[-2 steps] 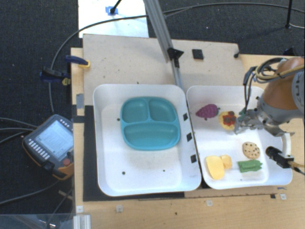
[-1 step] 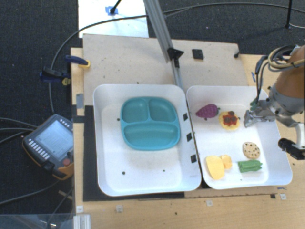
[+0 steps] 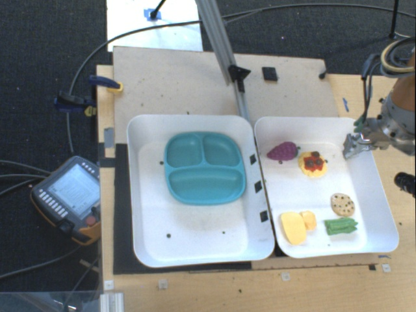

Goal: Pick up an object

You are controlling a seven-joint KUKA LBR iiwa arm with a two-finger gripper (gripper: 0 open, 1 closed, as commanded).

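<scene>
The right bin holds several toy foods: a purple bunch of grapes, a yellow round piece with red topping, a brown cookie, a yellow cheese wedge and a green bean pod. My gripper hangs over the bin's far right rim, to the right of the yellow round piece and apart from it. Nothing shows in its grasp.
A teal divided plate lies in the left bin. A slanted metal pole rises behind the bins. A teach pendant and cables lie on the floor at left.
</scene>
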